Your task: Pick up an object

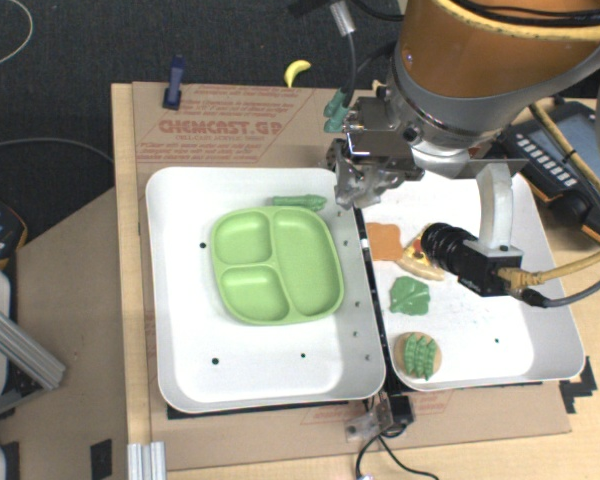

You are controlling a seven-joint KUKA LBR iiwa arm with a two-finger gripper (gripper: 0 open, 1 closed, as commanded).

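White bin (500, 320) holds a green leaf (410, 295), likely light and floppy, best pinched at its edge; pincer (355, 193) spread or not, I cannot tell.

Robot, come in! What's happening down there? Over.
Gripper at the right bin's left rim, beside the small green pod. Orange square and green leaf lie loose inside. Green plate sits close by.

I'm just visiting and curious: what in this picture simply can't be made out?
- Camera view: the right bin's far side is hidden beneath the arm.
- Camera view: the yellowish piece beside the orange square is partly covered by robot hardware; its kind is unclear.
- Camera view: the thin green item above the green plate is too small to name.
- Camera view: the gripper hides whatever lies beneath it.
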